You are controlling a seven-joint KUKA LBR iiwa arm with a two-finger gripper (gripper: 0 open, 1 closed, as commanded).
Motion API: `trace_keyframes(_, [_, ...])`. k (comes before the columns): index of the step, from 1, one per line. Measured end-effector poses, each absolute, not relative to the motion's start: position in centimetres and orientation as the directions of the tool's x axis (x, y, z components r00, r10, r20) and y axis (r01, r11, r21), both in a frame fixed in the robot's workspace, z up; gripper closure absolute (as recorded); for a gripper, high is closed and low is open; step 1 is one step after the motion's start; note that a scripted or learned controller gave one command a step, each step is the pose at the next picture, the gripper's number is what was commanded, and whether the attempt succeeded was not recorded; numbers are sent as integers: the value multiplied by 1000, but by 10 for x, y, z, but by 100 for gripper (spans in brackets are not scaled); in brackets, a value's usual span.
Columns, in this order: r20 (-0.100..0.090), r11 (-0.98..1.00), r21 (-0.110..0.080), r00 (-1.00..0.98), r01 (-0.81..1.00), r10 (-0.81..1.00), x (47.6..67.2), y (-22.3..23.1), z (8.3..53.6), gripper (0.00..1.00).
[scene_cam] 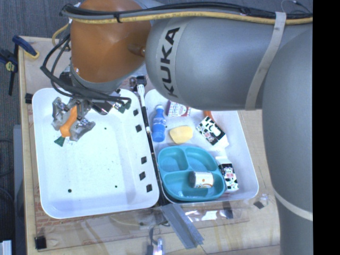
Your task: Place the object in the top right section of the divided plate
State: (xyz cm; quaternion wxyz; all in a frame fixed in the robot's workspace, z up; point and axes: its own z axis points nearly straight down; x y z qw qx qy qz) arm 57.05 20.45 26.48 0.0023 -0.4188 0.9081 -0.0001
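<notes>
Upper left of frame: metal two-finger gripper (pixel 71 122) over the left white bin (pixel 95 195), fingers closed on an orange carrot-shaped toy with green tip (pixel 66 126) | centre: blue bottle (pixel 158 122), yellow rounded block (pixel 181 134) in the right white bin (pixel 245 163) | lower centre: blue divided plate (pixel 180 158) holding a small printed can (pixel 202 180) | right: black-and-white patterned cartons (pixel 212 130).

The grey arm (pixel 212 57) (orange-banded above the wrist) hangs its tool (pixel 70 121) low at the left.
</notes>
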Motion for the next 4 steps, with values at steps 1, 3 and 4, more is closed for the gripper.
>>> trace_keyframes(1, [1, 550, 1, -550, -835, -835, 516, 176, 232, 100])
trace_keyframes(3, [-5, 312, -8, -312, -950, -950, 489, 112, 374, 100])
trace_keyframes(4, [-2, 128, 0, -128, -992, -992, 532, 193, 315, 100])
